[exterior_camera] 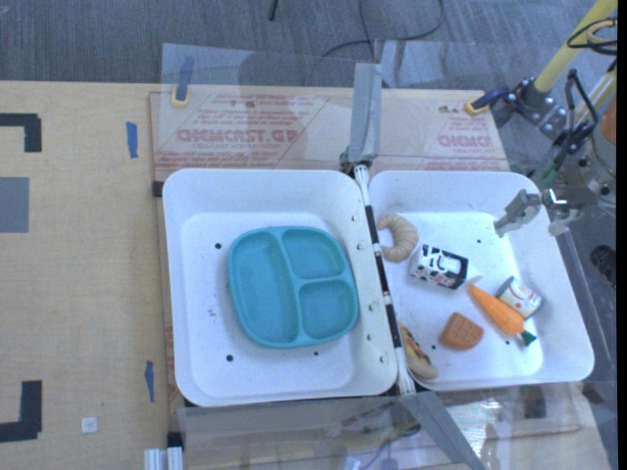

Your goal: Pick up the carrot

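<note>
While my pincer [534, 213] hovers at the right bin's [573, 360] far edge, whether spread or pressed together I cannot tell, one carrot [496, 309] lies in that bin beside one croissant [399, 235] and one cookie [460, 332]; one blue plate [292, 286] fills the left bin [196, 262].

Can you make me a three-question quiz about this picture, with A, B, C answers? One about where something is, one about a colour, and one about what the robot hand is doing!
1. Where is the carrot?
A. right bin
B. left bin
C. on the plate

2. What colour is the divided plate?
A. red
B. teal
C. yellow

3. Is the gripper holding the carrot?
A. yes
B. no, it is apart from it
C. it holds the plate

Answers: 1 A, it lies in the right bin. 2 B, the plate is teal. 3 B, the carrot lies on the bin floor, below the gripper in the picture.
</note>
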